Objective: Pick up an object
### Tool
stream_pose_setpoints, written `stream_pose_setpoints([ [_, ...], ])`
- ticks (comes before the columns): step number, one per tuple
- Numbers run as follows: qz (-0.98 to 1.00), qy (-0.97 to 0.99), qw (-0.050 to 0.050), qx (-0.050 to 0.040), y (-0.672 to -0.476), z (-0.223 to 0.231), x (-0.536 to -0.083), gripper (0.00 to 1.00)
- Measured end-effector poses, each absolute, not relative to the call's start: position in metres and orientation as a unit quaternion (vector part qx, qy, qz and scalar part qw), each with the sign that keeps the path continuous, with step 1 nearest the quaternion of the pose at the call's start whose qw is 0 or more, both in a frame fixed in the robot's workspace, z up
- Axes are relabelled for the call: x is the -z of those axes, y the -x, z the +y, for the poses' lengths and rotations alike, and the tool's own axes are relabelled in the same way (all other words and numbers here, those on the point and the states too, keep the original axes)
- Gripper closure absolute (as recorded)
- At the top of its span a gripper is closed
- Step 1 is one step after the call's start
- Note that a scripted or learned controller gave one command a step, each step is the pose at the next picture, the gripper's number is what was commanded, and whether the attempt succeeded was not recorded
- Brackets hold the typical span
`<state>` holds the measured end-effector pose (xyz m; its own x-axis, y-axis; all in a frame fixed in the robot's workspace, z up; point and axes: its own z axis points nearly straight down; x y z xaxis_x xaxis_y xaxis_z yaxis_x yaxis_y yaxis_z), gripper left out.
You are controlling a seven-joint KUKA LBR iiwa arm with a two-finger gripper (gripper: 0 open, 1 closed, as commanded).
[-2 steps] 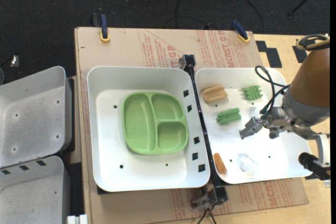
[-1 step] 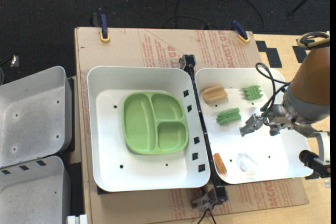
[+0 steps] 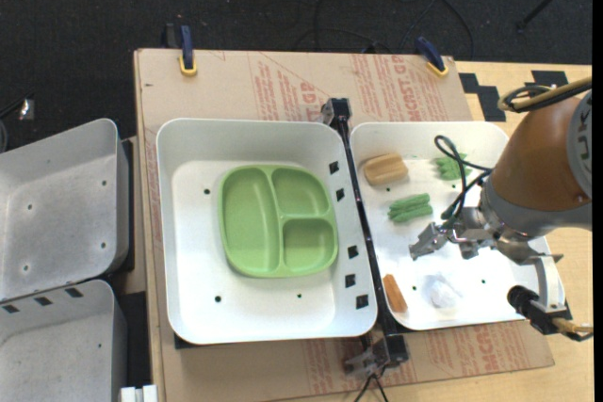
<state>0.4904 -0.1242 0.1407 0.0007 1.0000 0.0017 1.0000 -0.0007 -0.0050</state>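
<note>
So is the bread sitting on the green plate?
No, the bread lies in the right bin, while the green plate sits in the left bin.

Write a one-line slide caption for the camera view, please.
Gripper over the right bin, near green beans; green tray in the left bin.

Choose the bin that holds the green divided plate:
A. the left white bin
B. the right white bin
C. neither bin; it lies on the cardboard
A: the green divided plate lies flat inside the left white bin, apart from the food items in the right bin.
</note>
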Motion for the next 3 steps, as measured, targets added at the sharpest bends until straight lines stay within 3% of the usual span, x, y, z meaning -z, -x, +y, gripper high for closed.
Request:
stream_pose_setpoints([
  [1, -0.707, 0.708, 0.002, -0.0009, -0.490, -0.124, -0.089, 0.00],
  [2, -0.706, 0.708, 0.000, 0.0000, -0.490, -0.124, -0.102, 1.00],
  [3, -0.708, 0.706, -0.002, 0.0012, -0.501, -0.128, -0.155, 1.00],
])
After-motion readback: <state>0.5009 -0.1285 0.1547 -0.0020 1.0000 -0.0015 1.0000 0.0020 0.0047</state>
